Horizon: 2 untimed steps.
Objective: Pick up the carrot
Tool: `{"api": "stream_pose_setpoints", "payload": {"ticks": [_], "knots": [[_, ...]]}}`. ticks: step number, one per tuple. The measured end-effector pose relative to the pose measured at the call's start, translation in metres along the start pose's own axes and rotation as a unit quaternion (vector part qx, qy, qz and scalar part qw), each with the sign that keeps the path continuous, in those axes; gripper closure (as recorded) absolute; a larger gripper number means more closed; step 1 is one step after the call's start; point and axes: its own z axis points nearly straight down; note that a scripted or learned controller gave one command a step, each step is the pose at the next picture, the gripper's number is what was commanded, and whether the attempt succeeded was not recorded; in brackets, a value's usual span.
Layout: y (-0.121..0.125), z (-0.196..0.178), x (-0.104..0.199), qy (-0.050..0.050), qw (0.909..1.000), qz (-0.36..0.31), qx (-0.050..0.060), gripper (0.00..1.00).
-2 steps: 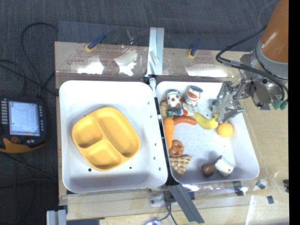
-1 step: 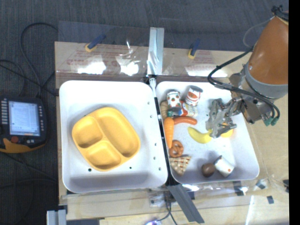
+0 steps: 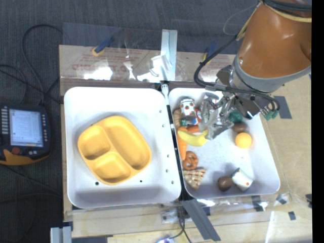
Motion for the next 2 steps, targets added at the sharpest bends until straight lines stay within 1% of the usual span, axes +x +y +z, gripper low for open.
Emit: {"api": "stream_pose_setpoints", "payload": {"ticks": [1, 2], "knots": [[-0.08, -0.048, -0.039, -0.001, 0.9942, -0.107, 0.001, 1.0], [-0.105, 0.007, -0.032, 0.001, 0.9831, -0.183, -0.001, 1.0]]}}
